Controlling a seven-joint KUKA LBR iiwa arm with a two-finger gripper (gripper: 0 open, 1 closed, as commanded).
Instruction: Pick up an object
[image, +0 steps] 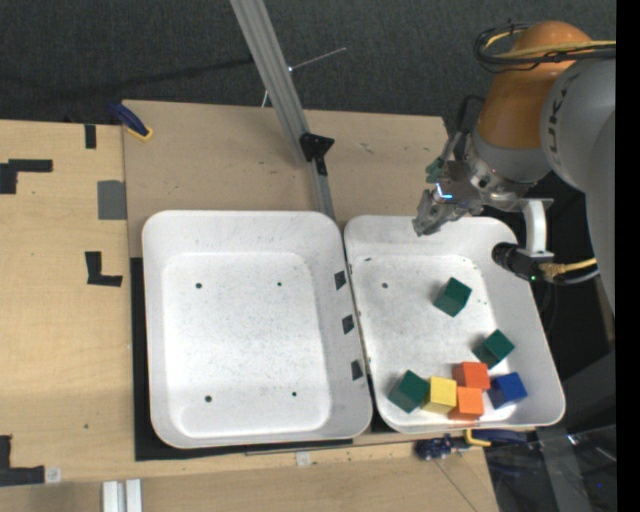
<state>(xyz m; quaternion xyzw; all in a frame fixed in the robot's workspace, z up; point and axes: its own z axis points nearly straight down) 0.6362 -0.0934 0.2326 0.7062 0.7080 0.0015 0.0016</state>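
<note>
Lone green cube (452, 297) in right bin (400, 240), mid-frame right, well apart from everything else: easiest pick. Sits rotated, corners pointing roughly up/down frame, diamond-like; no real long axis, near-equal sides. Rest clustered lower right of bin: second green cube (493, 347), orange cube (471, 374), blue cube (508, 388), yellow cube (443, 391), another orange cube (469, 401), green cube (408, 390) at cluster's left end; several touching. End effector (432, 216) over bin's upper rim, upper right of frame, nothing between tips; opening not resolvable, cannot tell. Step judged: pre-grasp, nothing lifted. Next move needs travel down-frame to above lone cube, wrist yaw to match rotated faces, then straight descent. Cluster picks riskier: neighbours block finger room. Left bin (160, 240) alongside on worktop (60, 330).
</note>
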